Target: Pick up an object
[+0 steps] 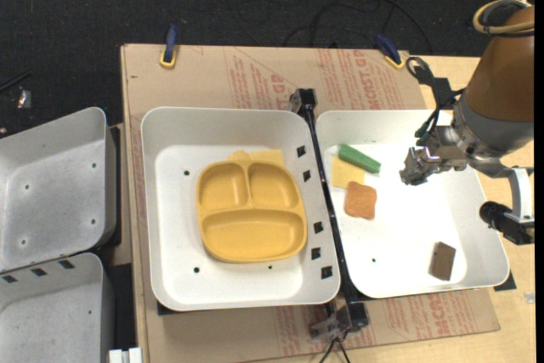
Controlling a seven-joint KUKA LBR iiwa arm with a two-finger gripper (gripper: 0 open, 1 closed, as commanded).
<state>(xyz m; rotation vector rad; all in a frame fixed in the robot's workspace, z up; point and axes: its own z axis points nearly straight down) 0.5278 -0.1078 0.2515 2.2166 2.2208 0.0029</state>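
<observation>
Lying low in the frame's right bin [476, 280], brown block [442, 260]; mid-frame, orange sponge [360, 201], likely soft and light, best pinched across its flanks. Farther right, tool [414, 168] is hovering; grip state indeterminable.

The desk [221, 68] was a brown board with red print. Two white bins, the left bin [161, 208] and the right bin [484, 246], sat on it, touching.
</observation>
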